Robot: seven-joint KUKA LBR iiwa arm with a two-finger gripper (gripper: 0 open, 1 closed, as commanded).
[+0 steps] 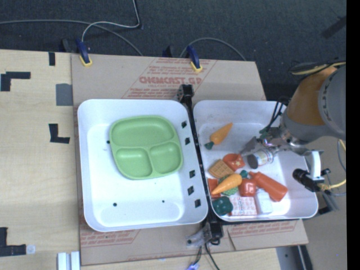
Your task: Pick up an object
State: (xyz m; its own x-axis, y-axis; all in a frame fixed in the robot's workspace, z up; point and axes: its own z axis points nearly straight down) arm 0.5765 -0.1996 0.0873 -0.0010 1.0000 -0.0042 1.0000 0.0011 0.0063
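The right bin (247, 110) holds a pile of toy food: a small carrot (220, 134) near its middle, a larger carrot (227, 183) at the front, a waffle-like cracker (220, 168), a red piece (233, 161), a long orange-red piece (270, 187) and a printed white packet (245, 206). My gripper (252, 151) reaches in from the right and hovers low over the pile, just right of the red piece. A grey cylindrical part (260, 158) sits at its tip. Nothing shows between its fingers.
The left bin (93, 167) holds a green divided plate (146, 145). A black divider (194, 151) runs between the bins. The arm's orange band (306, 97) and grey wrist (326, 117) lie over the right bin's right side. Cardboard lies beneath both bins.
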